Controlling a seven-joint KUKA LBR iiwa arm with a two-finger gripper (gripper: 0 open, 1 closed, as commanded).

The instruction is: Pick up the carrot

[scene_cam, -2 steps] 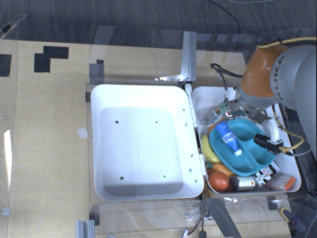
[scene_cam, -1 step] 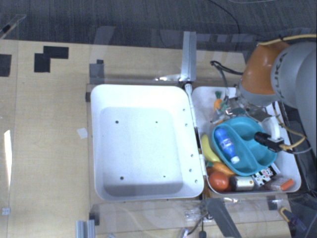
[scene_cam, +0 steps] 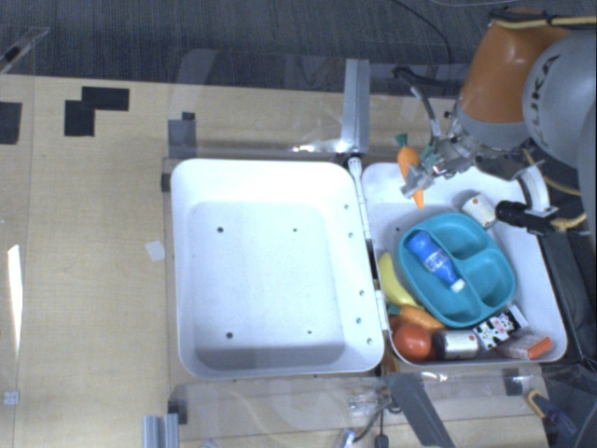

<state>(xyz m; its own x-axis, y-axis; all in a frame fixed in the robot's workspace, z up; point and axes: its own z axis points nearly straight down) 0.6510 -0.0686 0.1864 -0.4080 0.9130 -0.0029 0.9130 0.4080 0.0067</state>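
gripper [scene_cam: 427, 168] at right bin's far-left corner, jaw state cannot be made out | carrot [scene_cam: 409, 169] beside it, partly covered | right bin [scene_cam: 550, 292] crowded, left bin [scene_cam: 270, 264] alongside | wooden bench [scene_cam: 84, 250], dark carpet [scene_cam: 187, 7] beyond

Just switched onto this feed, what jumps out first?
The tool sits at the far corner of the right bin, right at the carrot. Nearer the camera, a blue divided tray holding a small blue bottle dominates that bin, with a banana and tomato beside it.
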